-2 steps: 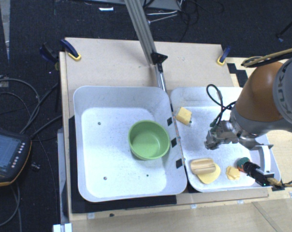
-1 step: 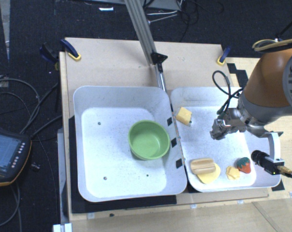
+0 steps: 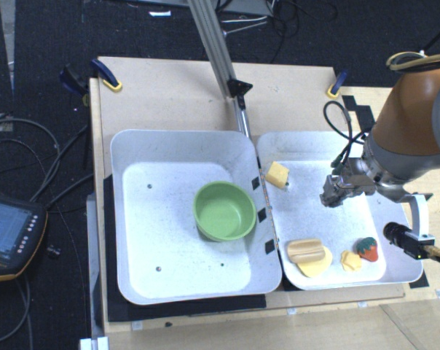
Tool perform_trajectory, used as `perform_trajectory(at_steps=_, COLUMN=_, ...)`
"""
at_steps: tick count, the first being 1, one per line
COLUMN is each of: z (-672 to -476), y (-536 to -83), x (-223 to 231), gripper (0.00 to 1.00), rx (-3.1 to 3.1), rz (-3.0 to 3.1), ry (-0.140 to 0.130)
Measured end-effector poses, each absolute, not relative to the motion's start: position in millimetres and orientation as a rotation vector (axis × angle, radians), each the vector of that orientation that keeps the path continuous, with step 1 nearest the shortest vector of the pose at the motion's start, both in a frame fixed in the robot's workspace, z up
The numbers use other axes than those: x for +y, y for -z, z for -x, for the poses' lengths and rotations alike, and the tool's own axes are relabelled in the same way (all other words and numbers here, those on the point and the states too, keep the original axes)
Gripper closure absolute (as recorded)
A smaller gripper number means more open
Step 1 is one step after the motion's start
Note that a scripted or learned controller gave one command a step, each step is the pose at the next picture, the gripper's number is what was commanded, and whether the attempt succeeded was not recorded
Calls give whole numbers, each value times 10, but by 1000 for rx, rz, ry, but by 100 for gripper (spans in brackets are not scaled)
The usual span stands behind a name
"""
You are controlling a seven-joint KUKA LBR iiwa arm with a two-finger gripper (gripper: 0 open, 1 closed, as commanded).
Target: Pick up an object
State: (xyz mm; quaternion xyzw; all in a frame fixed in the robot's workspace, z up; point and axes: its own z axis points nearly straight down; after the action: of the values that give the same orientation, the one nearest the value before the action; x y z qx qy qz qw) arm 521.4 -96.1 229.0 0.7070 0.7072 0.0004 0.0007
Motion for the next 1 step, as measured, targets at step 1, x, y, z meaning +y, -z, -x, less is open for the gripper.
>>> perform_trajectory(at_steps=1, z=-5303, y=-2227, x=-387, gripper=100, rx=2228, rz=-2217, ry=-1)
